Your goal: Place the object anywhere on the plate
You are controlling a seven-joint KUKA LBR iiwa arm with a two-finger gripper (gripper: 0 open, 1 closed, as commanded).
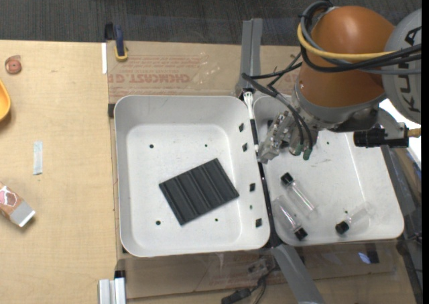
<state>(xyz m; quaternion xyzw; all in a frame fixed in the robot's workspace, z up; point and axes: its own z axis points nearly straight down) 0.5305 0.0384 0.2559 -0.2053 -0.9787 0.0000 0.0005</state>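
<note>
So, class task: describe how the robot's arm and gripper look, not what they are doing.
The arm has a rounded orange band, grey casing with part of a KUKA marking, and black and yellow cables looped over it. The gripper is a small metallic assembly with thin wires.

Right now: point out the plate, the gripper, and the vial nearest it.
plate [199,190], camera view, centre of its ribbed top.
gripper [267,154], camera view, its tip.
vial [295,193], camera view, mid clear body.

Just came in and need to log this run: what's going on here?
A KUKA arm reaches in from the right, its gripper hanging over the right bin near the divider. Three small clear vials with black caps lie in that bin, none visibly held. The dark ribbed plate lies in the left bin with nothing on it.
</note>
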